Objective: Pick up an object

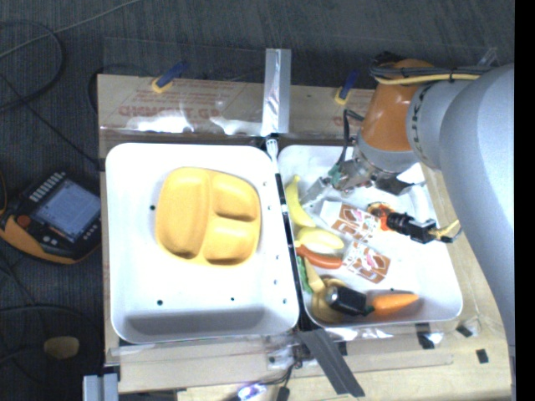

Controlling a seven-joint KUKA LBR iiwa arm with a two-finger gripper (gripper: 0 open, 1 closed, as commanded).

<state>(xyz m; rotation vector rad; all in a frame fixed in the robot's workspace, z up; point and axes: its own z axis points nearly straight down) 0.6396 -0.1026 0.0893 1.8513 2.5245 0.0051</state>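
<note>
Yellow banana (292, 207): smooth, curved, slender. It lies at the left wall of the right bin (430, 270), in the upper half.
Banana axis: long axis runs up-down the view, along the divider between the bins. The upper end points to the bin's far edge and the lower end meets a pale oval piece (320, 241).
Banana count: 1.
Gripper (324, 187): low over the upper left of the right bin, just right of the banana's upper end. Contact with the banana cannot be told.
Gripper state: cannot tell whether it is open or closed. Nothing is seen held.
Pale oval piece: cream-yellow, rounded, matte. Count 1. A red-orange piece (323, 260), elongated and glossy, lies just below it and touches it.
Patterned card (361, 242): flat, white with orange-red print, set at a diagonal in mid-bin. Count 1.
Carrot (393, 302): orange, tapered, smooth, lying roughly left-right at the near wall. Count 1.
Black block (349, 299): dark, boxy, just left of the carrot and touching it. Count 1.
Bins: 2, white, shallow, rounded corners, hard plastic look.
Left bin (201, 307): holds 1 yellow tray (207, 215), glossy, moulded, with three rounded compartments, near the centre.
Arm (389, 128): grey shell with an orange band, entering from the right.
Bench edge: 2 blue clamps (167, 75) at the far side.
Floor, left: 1 handheld unit (60, 215), orange-edged with a dark screen, well apart from the bins.
</note>
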